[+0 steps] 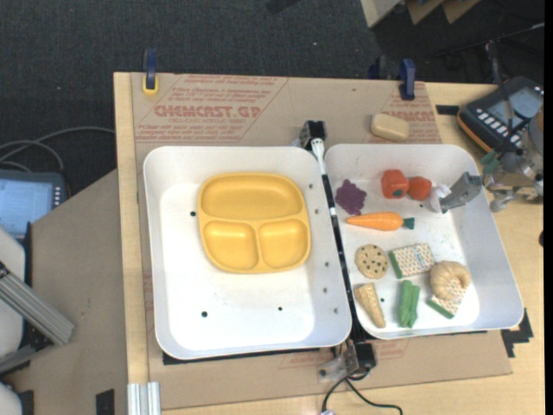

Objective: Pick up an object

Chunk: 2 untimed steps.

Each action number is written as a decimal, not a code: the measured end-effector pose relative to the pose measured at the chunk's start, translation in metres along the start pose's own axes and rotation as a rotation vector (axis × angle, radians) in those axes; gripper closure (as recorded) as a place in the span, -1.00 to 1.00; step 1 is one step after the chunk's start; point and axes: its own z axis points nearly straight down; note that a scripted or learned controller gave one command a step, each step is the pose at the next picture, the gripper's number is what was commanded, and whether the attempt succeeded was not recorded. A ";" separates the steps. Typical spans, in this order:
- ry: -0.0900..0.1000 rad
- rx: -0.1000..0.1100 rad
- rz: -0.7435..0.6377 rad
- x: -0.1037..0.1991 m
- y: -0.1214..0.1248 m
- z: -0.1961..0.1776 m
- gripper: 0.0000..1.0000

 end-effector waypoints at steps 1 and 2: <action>0.005 0.013 0.002 -0.004 0.001 0.153 -1.00; 0.004 -0.004 -0.010 0.074 0.077 0.158 -1.00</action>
